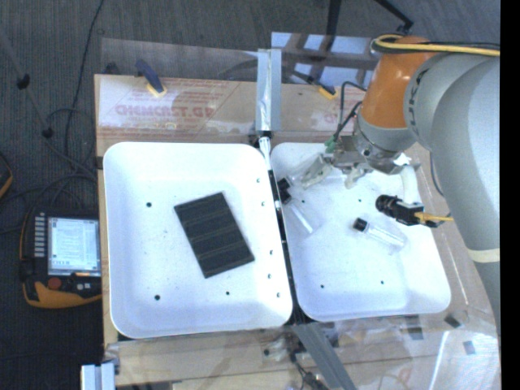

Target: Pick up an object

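You are at the approach: the pincer [329,175] hangs wide and empty over the far left corner of the shallow white right-hand bin [366,291], so I judge you must next centre it over the small clear black-capped tube [379,231] near that bin's middle.

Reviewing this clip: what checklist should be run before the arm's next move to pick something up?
1. Pickable thing in left bin: ok, black ribbed slab lies flat.
2. Pickable thing in right bin: ok, capped clear tube lies near the middle.
3. Gripper lined up over a target: not ok, it hangs at the right bin's far side, apart from the tube.
4. Gripper carrying something: cannot tell.
5. Slab clear of bin walls: ok.
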Available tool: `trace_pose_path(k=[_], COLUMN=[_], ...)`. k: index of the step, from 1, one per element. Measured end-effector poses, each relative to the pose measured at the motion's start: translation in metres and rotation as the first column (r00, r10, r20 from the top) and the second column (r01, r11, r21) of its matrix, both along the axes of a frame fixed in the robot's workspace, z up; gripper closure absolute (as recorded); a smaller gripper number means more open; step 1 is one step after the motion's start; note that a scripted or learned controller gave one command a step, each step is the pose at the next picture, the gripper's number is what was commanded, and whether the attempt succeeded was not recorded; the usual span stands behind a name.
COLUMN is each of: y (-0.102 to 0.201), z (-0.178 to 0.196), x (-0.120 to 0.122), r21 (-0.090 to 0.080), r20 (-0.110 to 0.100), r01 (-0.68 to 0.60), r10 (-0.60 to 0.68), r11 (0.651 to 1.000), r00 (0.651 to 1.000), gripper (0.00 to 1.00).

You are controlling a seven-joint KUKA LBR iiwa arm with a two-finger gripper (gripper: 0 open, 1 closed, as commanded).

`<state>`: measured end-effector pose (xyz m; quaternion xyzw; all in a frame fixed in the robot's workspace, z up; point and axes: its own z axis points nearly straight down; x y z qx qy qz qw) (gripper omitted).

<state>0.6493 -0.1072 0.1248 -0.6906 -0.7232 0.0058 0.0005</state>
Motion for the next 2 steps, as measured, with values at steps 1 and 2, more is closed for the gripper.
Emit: trace_pose_path(k=[1,2], y=[-0.0023,-0.003], z=[-0.0368,-0.0276], x=[0.0131,0.0118], r21=[-0.003,-0.005], r20=[-0.016,-0.023], r01=[0.08,0.079], r10=[-0.08,-0.079], r11=[0.997,0.997], r00=[0.997,0.997], gripper=[0.0,1.0])
